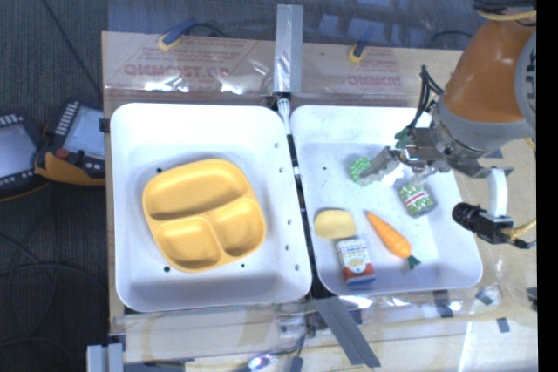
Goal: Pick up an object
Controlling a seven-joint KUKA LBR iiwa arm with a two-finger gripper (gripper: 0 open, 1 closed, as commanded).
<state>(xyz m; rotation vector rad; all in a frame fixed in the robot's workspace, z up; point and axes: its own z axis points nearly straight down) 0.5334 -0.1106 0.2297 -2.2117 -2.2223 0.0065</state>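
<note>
Nearest us in the right bin we see a carton, a yellow piece touching it, and a carrot beside. Farther back, a green-white packet and a green block. End effector sits by that block; clenched or released, we cannot tell. Left bin holds a yellow tray.

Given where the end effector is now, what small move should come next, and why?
Probably lower straight down. The end effector hangs in the right bin beside the green packet, nothing visibly between its fingers; the carrot lies farther off.
</note>
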